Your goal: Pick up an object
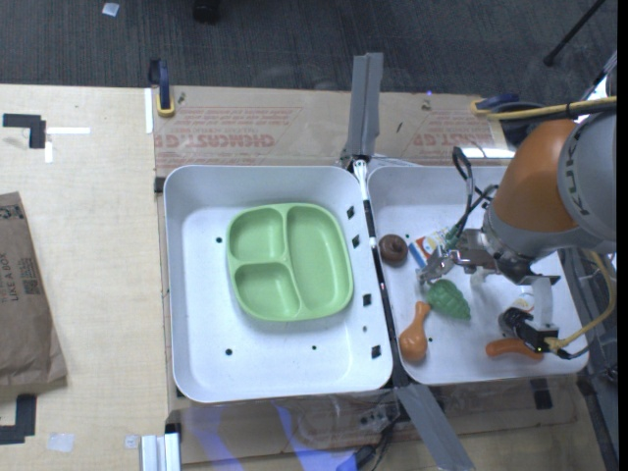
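My gripper (439,266) hangs low over the right bin (471,366), reaching in from the right. Just below it lies a green leafy toy (451,299), close to the gripper's tip or touching it; which one I cannot tell. A small red, white and blue packet (426,247) lies just above the gripper, partly hidden by it. A brown round piece (393,249) sits by the bin's left wall. An orange pear-shaped toy (415,335) lies near the front left of the bin. Another orange piece (509,348) lies at the front right.
The left bin (196,341) holds a green three-part plate (290,261). A metal divider (366,106) runs between the bins. A brown paper bag (25,292) lies on the bench at far left. The arm's orange band (535,180) looms over the right bin's back right.
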Motion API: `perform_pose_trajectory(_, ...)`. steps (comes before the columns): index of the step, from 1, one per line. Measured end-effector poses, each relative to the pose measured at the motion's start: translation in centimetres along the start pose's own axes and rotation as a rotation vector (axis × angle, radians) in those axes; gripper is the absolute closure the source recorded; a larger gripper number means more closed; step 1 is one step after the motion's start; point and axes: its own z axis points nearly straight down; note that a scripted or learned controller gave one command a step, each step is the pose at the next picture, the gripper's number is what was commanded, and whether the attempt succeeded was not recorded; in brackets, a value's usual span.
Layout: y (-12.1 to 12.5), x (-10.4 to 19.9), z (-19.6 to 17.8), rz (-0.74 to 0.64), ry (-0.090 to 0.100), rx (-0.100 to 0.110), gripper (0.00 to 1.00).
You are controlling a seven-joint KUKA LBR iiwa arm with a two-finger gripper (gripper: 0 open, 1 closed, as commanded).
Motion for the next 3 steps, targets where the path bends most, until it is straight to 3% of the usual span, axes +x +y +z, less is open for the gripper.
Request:
perform_pose_trajectory(1,-3.3,2.0,0.0,0.007,0.0,0.0,0.0)
perform_pose_trajectory(2,-3.3,1.8,-0.9,0.011,0.0,0.001,1.0)
perform_pose_trajectory(3,3.7,6.3,-10.0,-0.024,-0.002,0.0,1.0)
